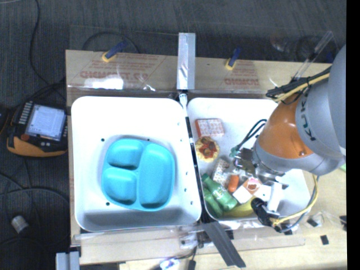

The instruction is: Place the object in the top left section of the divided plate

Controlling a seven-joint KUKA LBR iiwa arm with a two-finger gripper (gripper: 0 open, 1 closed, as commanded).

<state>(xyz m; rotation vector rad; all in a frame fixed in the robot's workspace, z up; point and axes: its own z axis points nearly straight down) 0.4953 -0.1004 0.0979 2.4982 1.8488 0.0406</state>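
Gripper sits low over the clutter in the right bin, well to the right of the divided plate. Grip state: can't tell, wrist and cables block the view. Nothing visibly held, so treat the object as not yet picked.

Plate is blue, 3 sections, in the left bin. Target = top left section, the small pocket on the plate's far side from the arm, above the other small pocket.

Candidate objs, all right of the plate and across the bin wall: pink packet, red/yellow toy food, green pieces, banana, orange bit, white card. The last four are packed touching each other under the wrist. Which one is meant, can't say.

Step in hand, my read: grasp. To do it well:
- Pick one item w/ free sides; the packet or the toy food nearer the plate stand apart, easier than the pile.
- Come straight down, centred, so neighbours aren't nudged.
- Lift clear of both bin walls before moving toward the plate.
- Carry past the big section, stop over the top left pocket, go low, then let go so the item doesn't bounce over the ridge.

Risk: pinching two items, or a grab that comes up w/ nothing.
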